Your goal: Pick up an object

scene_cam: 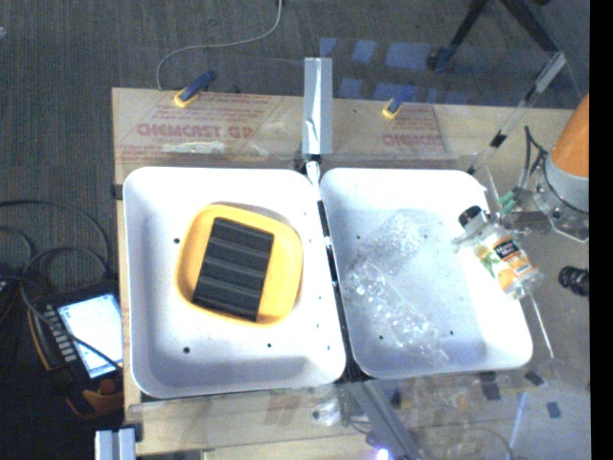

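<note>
My gripper (500, 232) hangs over the right rim of the right bin (436, 185), shut on a small clear bottle (508, 262) with an orange and green label. The bottle is tilted, and its lower end reaches past the bin's rim. Crumpled clear plastic (388, 286) lies on the floor of the right bin, left of the gripper. In the left bin (153, 353) a yellow holder with a black ribbed block (236, 266) on top lies flat near the middle.
A metal post (317, 113) stands at the back between the two bins. Two yellow and blue clamps (192, 88) hold the board at the back. Cables and a small device (81, 329) lie on the floor to the left.
</note>
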{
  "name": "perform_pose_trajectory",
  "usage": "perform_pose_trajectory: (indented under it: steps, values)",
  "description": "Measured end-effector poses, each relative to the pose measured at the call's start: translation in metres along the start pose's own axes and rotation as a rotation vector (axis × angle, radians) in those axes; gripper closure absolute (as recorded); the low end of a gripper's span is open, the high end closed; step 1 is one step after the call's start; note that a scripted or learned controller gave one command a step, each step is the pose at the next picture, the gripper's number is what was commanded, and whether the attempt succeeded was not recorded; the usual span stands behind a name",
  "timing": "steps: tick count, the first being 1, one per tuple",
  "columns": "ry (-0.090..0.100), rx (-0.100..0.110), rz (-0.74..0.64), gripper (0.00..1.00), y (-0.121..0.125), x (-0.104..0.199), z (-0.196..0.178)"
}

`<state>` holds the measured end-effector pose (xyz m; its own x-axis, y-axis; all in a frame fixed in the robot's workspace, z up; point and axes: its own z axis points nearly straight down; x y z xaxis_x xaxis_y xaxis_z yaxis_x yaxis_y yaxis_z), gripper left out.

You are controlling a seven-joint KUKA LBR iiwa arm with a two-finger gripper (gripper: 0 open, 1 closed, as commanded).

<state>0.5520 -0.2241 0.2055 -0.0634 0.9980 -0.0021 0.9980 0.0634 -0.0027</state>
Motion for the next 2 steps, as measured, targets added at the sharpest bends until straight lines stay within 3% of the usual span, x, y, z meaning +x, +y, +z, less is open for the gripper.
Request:
perform_pose_trajectory:
  steps: [1, 2]
  values:
    - [0.0, -0.001, -0.036, 0.0, 0.033, -0.002, -0.001]
    - [-0.002, -0.001, -0.101, 0.0, 0.114, -0.005, 0.052]
